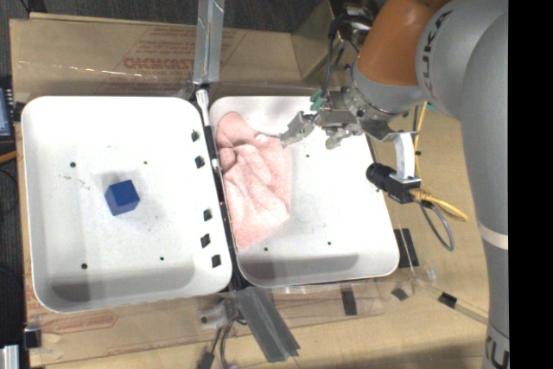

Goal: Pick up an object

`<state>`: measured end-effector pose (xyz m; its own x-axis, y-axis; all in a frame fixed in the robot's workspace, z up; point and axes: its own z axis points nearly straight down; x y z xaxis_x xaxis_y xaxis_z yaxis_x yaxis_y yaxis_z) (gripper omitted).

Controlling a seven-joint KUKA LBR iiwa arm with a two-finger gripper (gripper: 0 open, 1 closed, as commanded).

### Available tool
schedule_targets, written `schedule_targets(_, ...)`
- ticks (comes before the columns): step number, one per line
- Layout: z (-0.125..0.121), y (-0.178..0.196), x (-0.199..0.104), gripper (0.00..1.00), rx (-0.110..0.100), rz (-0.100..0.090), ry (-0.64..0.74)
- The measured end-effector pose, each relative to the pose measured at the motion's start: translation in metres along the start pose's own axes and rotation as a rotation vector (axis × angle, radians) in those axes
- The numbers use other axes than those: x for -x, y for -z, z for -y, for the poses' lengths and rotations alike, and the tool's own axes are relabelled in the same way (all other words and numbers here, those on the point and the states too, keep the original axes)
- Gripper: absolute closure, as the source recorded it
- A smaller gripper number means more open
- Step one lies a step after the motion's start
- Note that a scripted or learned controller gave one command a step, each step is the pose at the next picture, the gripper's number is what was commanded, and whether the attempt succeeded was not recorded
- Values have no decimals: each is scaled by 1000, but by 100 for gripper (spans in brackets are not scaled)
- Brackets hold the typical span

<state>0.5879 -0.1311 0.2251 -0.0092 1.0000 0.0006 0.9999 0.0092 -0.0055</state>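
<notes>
A crumpled pink cloth (255, 181) lies along the left side of the right bin (346, 220). A small blue cube (122, 196) sits in the left bin (52, 151). My gripper (311, 136) hangs over the upper middle of the right bin, just right of the cloth's top edge. It is open, with the left fingertip (291, 135) close to the cloth and nothing between the fingers. The grey arm with its orange band (393, 39) reaches in from the upper right.
A ridge with black clips (210, 186) divides the two bins. A grey metal bar (208, 34) stands behind them over cardboard sheets. A black connector and yellow cable (406, 186) hang by the right bin's right edge.
</notes>
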Motion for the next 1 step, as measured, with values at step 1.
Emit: schedule_targets(1,-4,-107,-23,0,-1,0,36)
